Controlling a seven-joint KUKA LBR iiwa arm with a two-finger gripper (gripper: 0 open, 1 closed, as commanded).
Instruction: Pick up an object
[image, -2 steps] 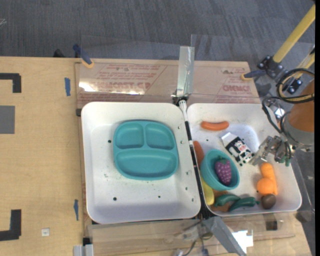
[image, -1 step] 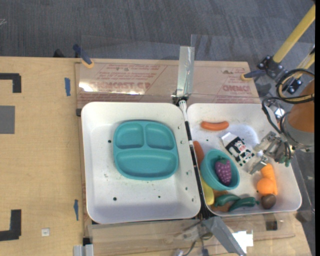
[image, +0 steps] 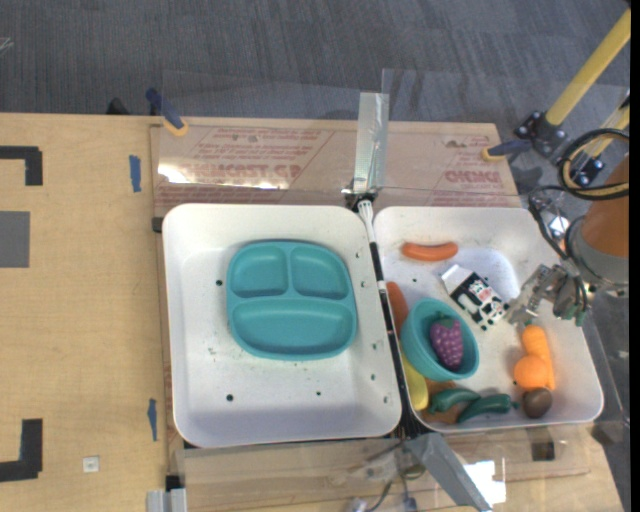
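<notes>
Camera view, nearest edge first: in the right bin (image: 590, 400), one brown ball (image: 537, 402) beside one dark green vegetable (image: 475, 404) and one yellow piece (image: 415, 385). Next come two orange fruits (image: 535, 358), then one teal bowl (image: 425, 325) holding one bunch of purple grapes (image: 449, 342). The gripper (image: 553, 293) hovers over the bin's right side; I cannot tell how its jaws stand. Farther sits one black-and-white box (image: 478, 297) and one sausage (image: 429, 250). One teal divided plate (image: 291, 298) fills the left bin (image: 190, 380).

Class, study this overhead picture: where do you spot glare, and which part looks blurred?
Camera view: glare streaks the clear plastic sheet behind the two bins; the metal two-finger gripper looks smeared; the teal divided plate is sharp and evenly lit.
</notes>
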